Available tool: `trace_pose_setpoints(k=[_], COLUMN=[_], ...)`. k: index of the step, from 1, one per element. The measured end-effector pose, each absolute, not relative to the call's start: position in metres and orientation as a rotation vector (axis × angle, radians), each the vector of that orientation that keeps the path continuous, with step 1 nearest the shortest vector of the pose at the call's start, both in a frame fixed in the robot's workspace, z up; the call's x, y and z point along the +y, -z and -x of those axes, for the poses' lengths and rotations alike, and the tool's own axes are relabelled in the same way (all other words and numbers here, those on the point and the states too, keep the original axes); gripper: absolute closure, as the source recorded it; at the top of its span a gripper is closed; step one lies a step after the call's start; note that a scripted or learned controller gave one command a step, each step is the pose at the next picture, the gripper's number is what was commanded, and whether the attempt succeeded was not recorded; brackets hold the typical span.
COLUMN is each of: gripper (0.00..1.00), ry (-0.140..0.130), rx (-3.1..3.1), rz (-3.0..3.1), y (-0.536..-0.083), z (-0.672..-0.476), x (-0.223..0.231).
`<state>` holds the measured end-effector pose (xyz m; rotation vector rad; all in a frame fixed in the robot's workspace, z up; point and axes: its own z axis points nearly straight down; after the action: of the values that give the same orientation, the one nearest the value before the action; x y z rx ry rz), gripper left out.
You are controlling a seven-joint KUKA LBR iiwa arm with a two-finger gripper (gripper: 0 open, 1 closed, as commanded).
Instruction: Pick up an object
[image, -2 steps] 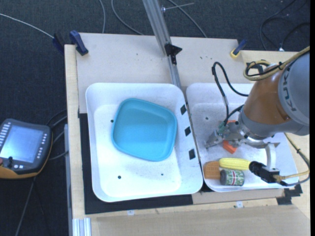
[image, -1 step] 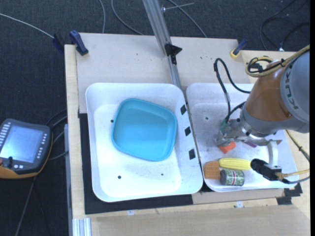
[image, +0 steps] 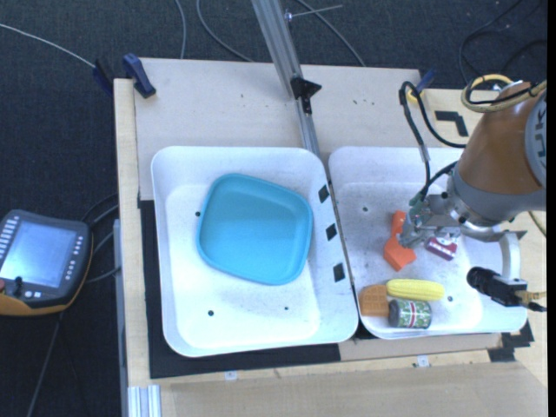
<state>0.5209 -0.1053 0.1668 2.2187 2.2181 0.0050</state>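
Yellow catches your eye first at the near edge of the right bin: a corn cob lies across it, with a small green-labelled can on its side just below and a tan piece tucked against the can's left end. A little farther in you see an orange block, and touching its upper side a thin orange piece that stands on toward the bin's middle. Right of the block sits a small red and white packet.

Your fingers hang over the spot between the orange block and the packet, close down at the bin floor. Whether they are apart or closed you cannot tell, and nothing shows between them. The grey and orange arm fills the bin's right side.

Over in the left bin a blue plate lies flat near the middle. Beyond both bins the tan bench runs bare to its far edge, where a blue clamp grips the corner.
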Motion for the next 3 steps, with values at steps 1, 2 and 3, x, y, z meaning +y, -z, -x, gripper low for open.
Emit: trace_pose_setpoints(k=[1,2,3], gripper=[1.0,1.0,1.0], ry=[-0.007,-0.002,-0.001], rx=[2.218,2.221,2.227], rz=[-2.217,-2.22,-2.217], y=[-0.23,-0.241,-0.23], z=[-0.525,-0.525,-0.539], x=[-0.106,-0.106,-0.053])
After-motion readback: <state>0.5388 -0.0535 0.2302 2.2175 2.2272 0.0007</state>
